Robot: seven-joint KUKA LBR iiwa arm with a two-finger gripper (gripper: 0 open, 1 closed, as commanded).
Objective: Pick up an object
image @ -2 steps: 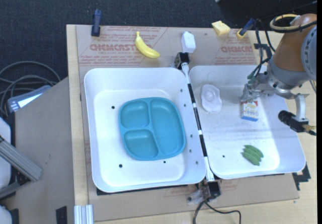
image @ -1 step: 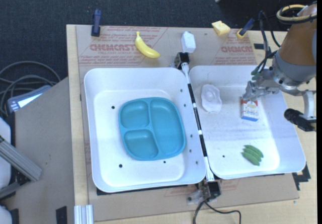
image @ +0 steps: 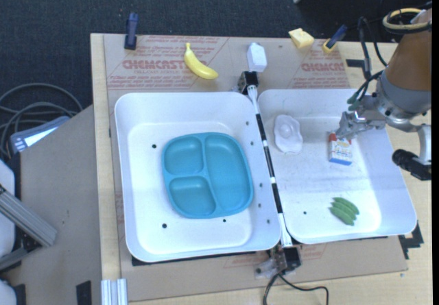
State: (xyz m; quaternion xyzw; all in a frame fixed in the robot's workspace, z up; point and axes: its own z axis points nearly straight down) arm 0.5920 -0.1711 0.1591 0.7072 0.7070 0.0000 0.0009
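In the right bin, nearest the camera, lies a green pea pod, well apart from everything else. It looks light and probably soft, low against the floor of the bin, so the jaws would have to straddle its narrow width and close gently.

Farther in, a small carton with a blue and white face and a red top lies flat, just under the gripper, which hangs at the carton's far end. Whether the jaws stand apart or together I cannot tell from this slant, and nothing shows the carton held. This seems the object in hand: light, stiff-sided, likely to slide on the smooth plastic; its two long edges offer the best purchase.

To its left, near the divider, sits a pale white object, rounded and probably slippery, hard to grip.

The left bin carries a blue divided plate, wide and flat, awkward for the jaws.

Beyond the bins, on the tabletop, lie a banana, a white block and a yellow piece, out of the way.
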